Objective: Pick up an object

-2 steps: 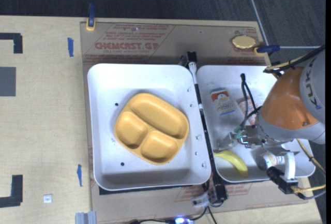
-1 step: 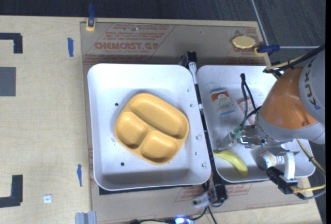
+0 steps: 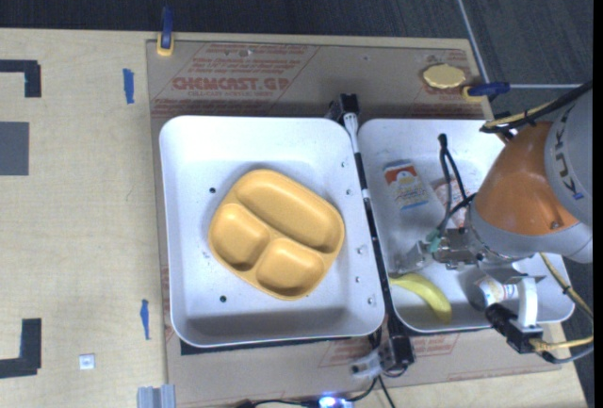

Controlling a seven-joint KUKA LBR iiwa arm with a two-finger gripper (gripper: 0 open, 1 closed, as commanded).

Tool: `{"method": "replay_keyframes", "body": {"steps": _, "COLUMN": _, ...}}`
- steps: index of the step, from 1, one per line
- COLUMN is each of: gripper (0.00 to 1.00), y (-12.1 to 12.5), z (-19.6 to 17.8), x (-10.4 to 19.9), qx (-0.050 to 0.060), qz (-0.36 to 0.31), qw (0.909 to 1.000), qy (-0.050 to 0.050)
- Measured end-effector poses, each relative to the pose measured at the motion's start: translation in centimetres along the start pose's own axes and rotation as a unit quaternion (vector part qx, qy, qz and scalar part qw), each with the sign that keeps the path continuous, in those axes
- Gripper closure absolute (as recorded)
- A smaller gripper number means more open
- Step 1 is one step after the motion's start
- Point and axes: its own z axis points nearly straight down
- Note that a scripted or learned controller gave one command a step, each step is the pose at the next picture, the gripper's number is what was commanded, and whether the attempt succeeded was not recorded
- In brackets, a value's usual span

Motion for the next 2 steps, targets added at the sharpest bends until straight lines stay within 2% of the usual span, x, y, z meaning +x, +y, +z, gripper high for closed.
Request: {"method": "replay_keyframes", "body": {"steps": 2, "gripper": 0.00, "y": 0.00, "z": 0.01, "x": 0.02, "qx": 0.000, "qz": 0.000, "qw": 1.0000, "qy": 0.000}}
